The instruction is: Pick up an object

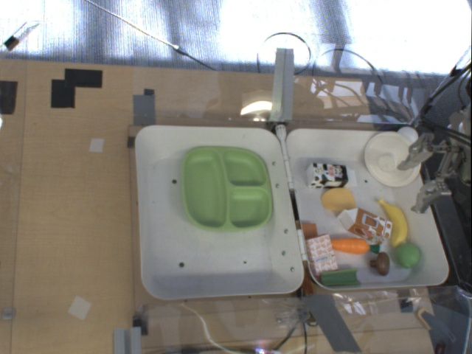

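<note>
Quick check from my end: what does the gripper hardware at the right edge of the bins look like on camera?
The gripper is bare silver-grey metal, built from thin angular linkages ending in two slim parts. Dark cables loop behind it, against a dark body at the frame edge. No markings are readable on it.

1. A green three-compartment plastic plate (226, 187) is seen lying in the left shallow white bin (158, 271).
2. In the right white bin (435, 268), a yellow banana (394, 220), an orange carrot (349, 246), a round green fruit (406, 255) and a black-and-white spotted carton (327, 174) are scattered.
3. The metal gripper (424, 174) is positioned over that bin's right rim.
</note>
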Robot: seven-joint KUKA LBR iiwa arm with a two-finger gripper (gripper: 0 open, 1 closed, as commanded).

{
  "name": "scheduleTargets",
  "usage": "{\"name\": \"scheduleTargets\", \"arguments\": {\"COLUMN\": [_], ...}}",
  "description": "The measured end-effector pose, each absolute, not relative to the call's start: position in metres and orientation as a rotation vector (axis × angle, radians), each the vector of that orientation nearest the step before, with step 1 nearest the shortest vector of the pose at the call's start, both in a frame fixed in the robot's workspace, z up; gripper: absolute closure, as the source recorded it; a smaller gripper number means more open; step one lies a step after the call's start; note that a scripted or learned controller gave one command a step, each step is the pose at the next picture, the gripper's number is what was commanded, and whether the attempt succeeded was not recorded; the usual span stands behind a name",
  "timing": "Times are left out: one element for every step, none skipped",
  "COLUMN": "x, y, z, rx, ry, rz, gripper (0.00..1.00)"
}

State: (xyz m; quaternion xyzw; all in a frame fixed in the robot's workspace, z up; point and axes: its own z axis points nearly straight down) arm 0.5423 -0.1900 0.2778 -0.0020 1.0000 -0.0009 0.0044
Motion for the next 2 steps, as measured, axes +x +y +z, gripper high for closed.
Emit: {"name": "scheduleTargets", "arguments": {"x": [0.493,0.535], "y": [-0.197,-0.151], "z": [0.143,0.096], "rx": [0.096,0.318], "ry": [3.141,3.112], "rz": [0.002,-0.002], "gripper": [0.0,0.0]}}
